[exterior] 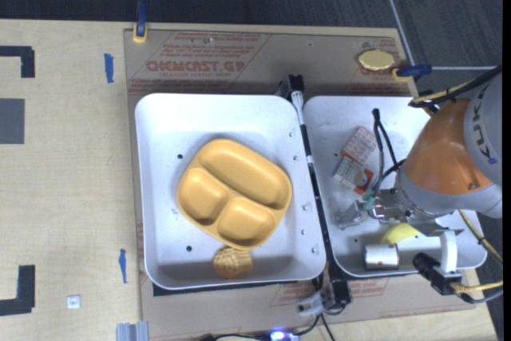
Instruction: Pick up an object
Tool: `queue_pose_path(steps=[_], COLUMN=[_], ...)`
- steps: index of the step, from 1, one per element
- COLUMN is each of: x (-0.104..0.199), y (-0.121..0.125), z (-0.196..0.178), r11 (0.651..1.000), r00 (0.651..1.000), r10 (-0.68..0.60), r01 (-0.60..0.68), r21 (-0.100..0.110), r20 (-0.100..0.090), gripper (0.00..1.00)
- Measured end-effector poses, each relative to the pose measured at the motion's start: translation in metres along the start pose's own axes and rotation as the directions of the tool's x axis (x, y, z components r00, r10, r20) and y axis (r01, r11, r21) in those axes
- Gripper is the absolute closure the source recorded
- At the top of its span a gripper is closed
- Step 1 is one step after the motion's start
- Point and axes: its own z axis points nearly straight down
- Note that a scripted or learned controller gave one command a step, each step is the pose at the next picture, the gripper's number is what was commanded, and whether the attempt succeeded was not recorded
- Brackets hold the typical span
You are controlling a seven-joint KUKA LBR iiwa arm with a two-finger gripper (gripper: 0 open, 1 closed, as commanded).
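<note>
Right bin (pixel 319 124) is the landmark here. Inside it, near the front wall, a small yellow object (pixel 399 234) lies just under the arm's wrist, partly covered, shape hard to tell. Just in front of that a short white cylinder (pixel 382 255) lies on its side, close to the bin's front rim. Toward the bin's middle-back a clear crinkly packet (pixel 354 156) with red and blue print sits flat; the print is too small to read. The gripper (pixel 369 206) is low inside the same bin, between the packet and the yellow object, metal bits with a spot of green and red showing; cannot tell how its tip is set or if anything is held. The grey arm with its orange band (pixel 444 156) comes in over the bin's right side, black cables looping off it. Left of the right bin, touching it along a black divider, is the left bin (pixel 152 172), holding a big yellow three-compartment tray (pixel 233 189), tilted on a diagonal. Just at the tray's front edge a tan woven ball (pixel 232 261) rests by the bin's front wall. Both bins sit on a brown board (pixel 200 60) with red printing behind them, looks like "CHEMCAST GP", smaller lines unreadable. Behind the right bin on that board, a flat yellow disc (pixel 376 60). Blue clamps (pixel 140 18) at the board's back edge.
</note>
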Motion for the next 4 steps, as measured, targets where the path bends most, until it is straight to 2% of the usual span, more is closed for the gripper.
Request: queue_pose_path(steps=[1, 2, 3, 4], x=[-0.001, -0.001, 0.003, 0.002], y=[0.002, 0.002, 0.0, 0.002], z=[-0.011, -0.011, 0.0, -0.011], r11=[1.0, 1.0, 1.0, 1.0], r00=[1.0, 1.0, 1.0, 1.0], r10=[0.001, 0.001, 0.002, 0.003], r01=[-0.001, -0.001, -0.002, -0.003], r21=[-0.007, -0.007, 0.0, -0.007], r20=[0.003, 0.003, 0.002, 0.004], gripper=[1.0, 0.0, 0.0, 1.0])
